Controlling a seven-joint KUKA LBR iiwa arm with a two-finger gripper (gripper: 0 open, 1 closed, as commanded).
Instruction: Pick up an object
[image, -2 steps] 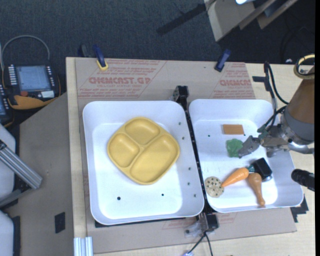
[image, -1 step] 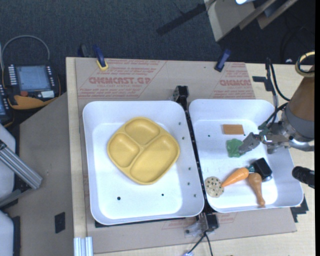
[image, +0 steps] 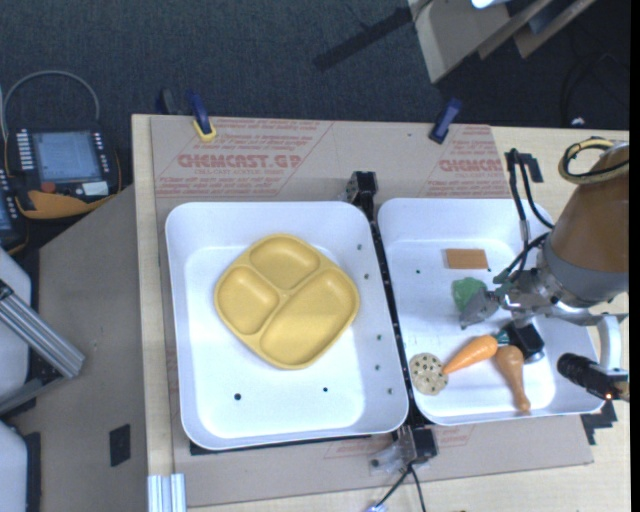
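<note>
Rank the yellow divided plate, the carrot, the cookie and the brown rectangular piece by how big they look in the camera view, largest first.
1. Yellow divided plate, by far the largest.
2. Carrot.
3. Brown rectangular piece and cookie look about alike; I won't rank them.

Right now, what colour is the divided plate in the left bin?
Yellow divided plate, clearest in the camera view.

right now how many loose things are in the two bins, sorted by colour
yellow: 1, the divided plate
green: 1, the green item
orange: 1, the carrot
brown or tan: 3, the flat rectangle, the drumstick, the cookie
total: 6
</note>
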